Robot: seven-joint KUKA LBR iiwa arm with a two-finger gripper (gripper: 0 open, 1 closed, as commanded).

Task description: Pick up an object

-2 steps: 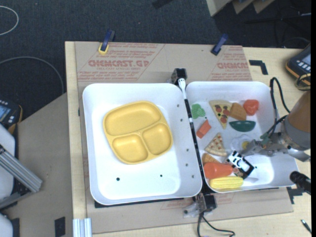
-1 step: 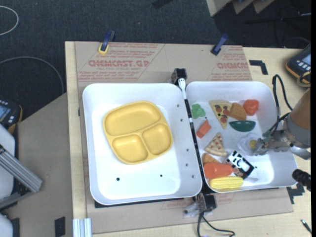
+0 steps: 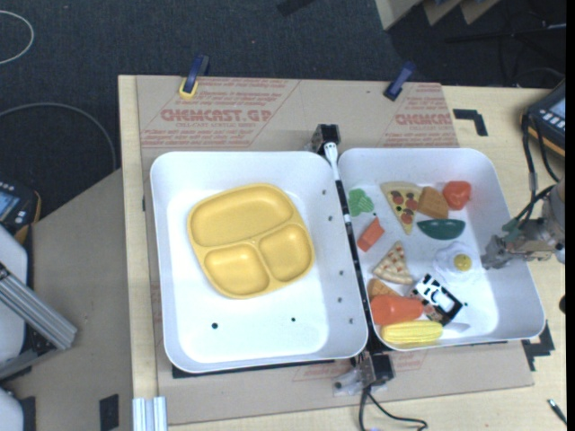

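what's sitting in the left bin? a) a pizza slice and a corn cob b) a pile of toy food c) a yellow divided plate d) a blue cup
c: a yellow divided plate with three compartments lies in the left bin, while the toy food, such as the pizza slice and the corn cob, is in the right bin.

We can make out little of the robot: its pincer (image 3: 505, 251) shows as a small grey-metal assembly with a dull greenish tint on its upper part. Its casing looks blocky and angular, built from short flat-sided pieces, with a paler, whitish block behind them. Thin dark cables loop up and away from it in slack curves. We cannot read any markings or screws on it; the detail is too small and blurred.
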